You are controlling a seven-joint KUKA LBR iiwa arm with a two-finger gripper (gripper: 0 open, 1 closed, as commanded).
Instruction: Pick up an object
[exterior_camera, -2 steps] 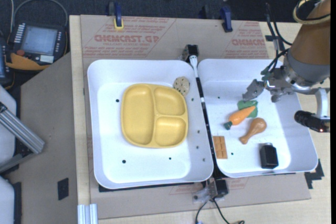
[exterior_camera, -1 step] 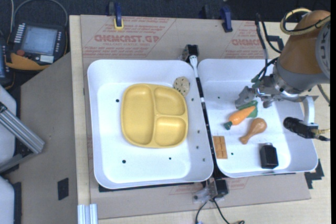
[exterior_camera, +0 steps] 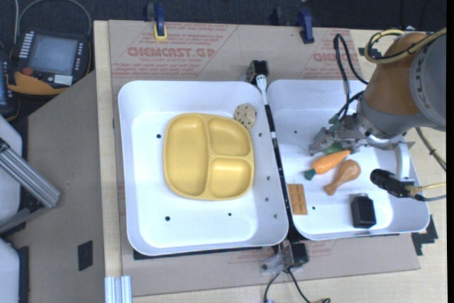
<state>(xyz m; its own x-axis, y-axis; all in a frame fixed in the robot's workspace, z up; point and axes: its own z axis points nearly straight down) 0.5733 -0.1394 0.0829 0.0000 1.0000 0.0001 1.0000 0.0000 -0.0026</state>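
My gripper [exterior_camera: 326, 145] is low in the right bin [exterior_camera: 298, 99], near its middle, with the grey arm [exterior_camera: 397, 92] coming in from the right. Just below it lies an orange carrot [exterior_camera: 330, 162] with a green top, its leafy end close under the gripper. A tan chicken drumstick [exterior_camera: 343, 175] lies beside the carrot, to its lower right. I see nothing lifted off the bin floor.
A black block [exterior_camera: 363, 211] lies at the right bin's front, and a brown cracker [exterior_camera: 296, 199] at its front left edge. The left bin [exterior_camera: 142, 174] holds a yellow divided plate [exterior_camera: 208, 156], with a cookie [exterior_camera: 245, 113] at its back right corner.
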